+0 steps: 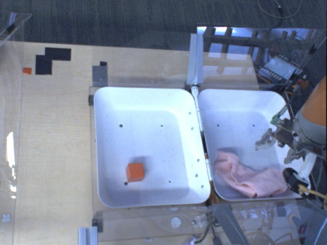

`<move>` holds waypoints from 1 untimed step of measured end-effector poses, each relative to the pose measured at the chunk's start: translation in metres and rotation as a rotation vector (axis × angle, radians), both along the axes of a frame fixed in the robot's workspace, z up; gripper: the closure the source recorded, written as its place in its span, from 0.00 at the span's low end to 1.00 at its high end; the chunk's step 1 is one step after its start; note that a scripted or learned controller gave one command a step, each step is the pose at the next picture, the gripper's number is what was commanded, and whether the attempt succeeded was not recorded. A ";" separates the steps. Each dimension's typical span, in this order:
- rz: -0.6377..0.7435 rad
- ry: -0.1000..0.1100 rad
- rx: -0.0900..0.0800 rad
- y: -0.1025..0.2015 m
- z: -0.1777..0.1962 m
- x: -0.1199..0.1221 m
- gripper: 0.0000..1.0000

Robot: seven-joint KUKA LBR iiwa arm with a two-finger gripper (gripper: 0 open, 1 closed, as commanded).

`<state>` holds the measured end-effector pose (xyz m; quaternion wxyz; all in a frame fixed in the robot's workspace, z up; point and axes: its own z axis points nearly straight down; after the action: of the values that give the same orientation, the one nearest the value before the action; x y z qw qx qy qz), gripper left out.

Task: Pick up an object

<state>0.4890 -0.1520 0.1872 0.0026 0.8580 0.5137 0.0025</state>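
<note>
Jaws [269,138] are hovering over the right bin [240,103], above a pink cloth [248,177]; we cannot tell their spread. We are seeing an orange block [135,172] lying in the left bin [143,98].

Your arm [312,117] comes in at the right edge of the frame, orange band showing, wrist angled leftward, with the gripper [266,139] hanging at mid-right.

A pale wooden bench [51,152] seen from above carries two shallow white bins set side by side, their inner edges touching. The left bin [110,106] sits near the centre and the right bin [230,103] toward three o'clock. At ten o'clock, black patches [51,59] and a small orange square [27,71] lie flat on the wood.
</note>
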 end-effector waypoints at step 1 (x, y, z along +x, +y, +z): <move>0.264 0.002 -0.002 0.006 0.014 0.019 0.00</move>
<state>0.5077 -0.1455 0.2013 0.0027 0.7829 0.6221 0.0015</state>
